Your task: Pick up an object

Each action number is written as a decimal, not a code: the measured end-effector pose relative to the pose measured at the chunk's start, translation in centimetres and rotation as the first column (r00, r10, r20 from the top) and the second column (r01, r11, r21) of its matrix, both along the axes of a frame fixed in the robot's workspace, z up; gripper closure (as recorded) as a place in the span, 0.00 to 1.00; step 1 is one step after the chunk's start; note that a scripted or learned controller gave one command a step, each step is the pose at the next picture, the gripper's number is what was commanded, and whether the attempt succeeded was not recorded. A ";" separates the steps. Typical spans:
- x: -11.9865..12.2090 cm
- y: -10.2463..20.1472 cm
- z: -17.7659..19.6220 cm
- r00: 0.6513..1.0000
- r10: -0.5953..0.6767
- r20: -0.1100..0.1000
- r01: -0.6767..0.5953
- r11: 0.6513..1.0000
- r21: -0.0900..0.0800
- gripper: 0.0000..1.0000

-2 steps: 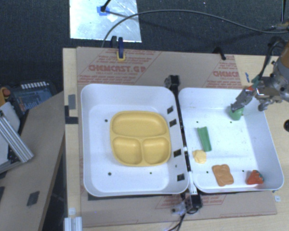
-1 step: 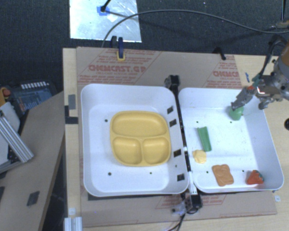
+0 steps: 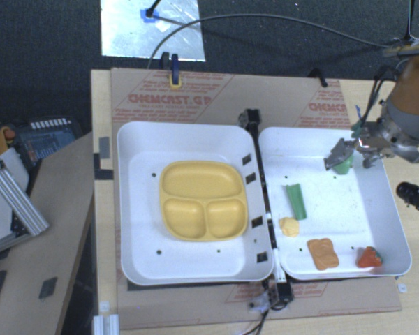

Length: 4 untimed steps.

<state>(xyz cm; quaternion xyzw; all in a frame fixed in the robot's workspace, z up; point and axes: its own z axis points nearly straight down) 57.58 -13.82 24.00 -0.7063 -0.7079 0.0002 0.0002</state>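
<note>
Overhead, the claw (image 3: 353,152) is hanging over the far part of the right bin (image 3: 391,208), with a small green object (image 3: 343,165) showing just between and below its two fingers. Whether the fingers are actually pinching that green piece or merely standing open around it cannot be told from this view, nor whether the piece is resting on the bin floor.

Other candidates are lying nearer the table's front edge: a green stick (image 3: 296,201) towards the bin's middle, a pale yellow lump (image 3: 289,226) just beside its near end, an orange bread-like piece (image 3: 323,253), and a red strawberry-like piece (image 3: 369,257) in the bin's front right corner. The left bin (image 3: 136,187) is carrying a yellow divided plate (image 3: 201,199).

Probable failure modes: the small green piece is offering little surface, so a grip that is off-centre is likely to squeeze it sideways out of the fingers; a shallow bite is risking a drop on lifting; and the closeness of the bin's far wall is leaving the fingers little room, so a contact there could deflect the approach.
</note>
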 end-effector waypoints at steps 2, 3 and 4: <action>-0.3 0.9 -9.2 1.000 -0.002 -0.002 0.002 1.000 0.001 0.00; -0.2 0.9 -7.9 1.000 -0.001 0.004 0.001 1.000 -0.001 1.00; -0.3 0.9 -1.4 1.000 0.002 0.008 -0.002 1.000 -0.002 1.00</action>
